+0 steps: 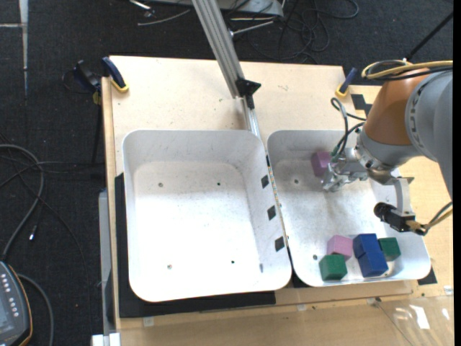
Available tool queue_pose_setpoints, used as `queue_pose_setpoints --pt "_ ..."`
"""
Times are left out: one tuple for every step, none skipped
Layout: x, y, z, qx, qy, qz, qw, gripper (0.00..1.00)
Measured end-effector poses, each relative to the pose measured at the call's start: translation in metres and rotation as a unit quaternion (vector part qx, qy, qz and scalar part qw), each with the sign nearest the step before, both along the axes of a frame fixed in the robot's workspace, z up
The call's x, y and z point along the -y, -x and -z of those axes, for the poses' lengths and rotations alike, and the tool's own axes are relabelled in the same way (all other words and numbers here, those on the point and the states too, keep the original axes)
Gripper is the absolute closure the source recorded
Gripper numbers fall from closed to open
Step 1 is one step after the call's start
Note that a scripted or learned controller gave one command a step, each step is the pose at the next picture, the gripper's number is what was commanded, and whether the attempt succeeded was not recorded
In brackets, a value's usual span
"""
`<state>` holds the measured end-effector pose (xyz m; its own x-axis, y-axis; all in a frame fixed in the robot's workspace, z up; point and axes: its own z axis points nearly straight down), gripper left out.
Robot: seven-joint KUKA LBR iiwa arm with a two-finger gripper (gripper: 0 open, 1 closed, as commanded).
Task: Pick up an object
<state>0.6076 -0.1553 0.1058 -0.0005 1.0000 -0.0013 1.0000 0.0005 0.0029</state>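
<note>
My gripper (333, 179) hangs low in the right bin (299, 200), near its back, pointing down and to the left. A pink block (320, 162) sits just left of the gripper's body, touching or nearly touching it. At the bin's front right corner lie several blocks: a pink one (339, 246), a green one (333, 267), a blue one (370, 254) and a smaller dark green one (390, 247). The grey arm with its orange band (392, 114) reaches in from the right.
The left bin (191, 207) sits beside the right one, sharing a middle wall with black clips (271, 211). A slanted metal pole (220, 38) stands behind the bins. Clamps sit at the bench's back corners (114, 74).
</note>
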Motion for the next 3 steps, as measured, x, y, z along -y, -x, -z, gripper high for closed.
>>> queue_pose_setpoints --pt "0.000 0.000 0.001 -0.001 -0.0001 0.000 1.0000 0.00" --pt "0.002 -0.025 0.010 0.000 -0.0003 -0.001 1.0000 0.00" --pt "-0.043 -0.056 0.010 0.001 -0.0010 -0.003 1.0000 0.00"
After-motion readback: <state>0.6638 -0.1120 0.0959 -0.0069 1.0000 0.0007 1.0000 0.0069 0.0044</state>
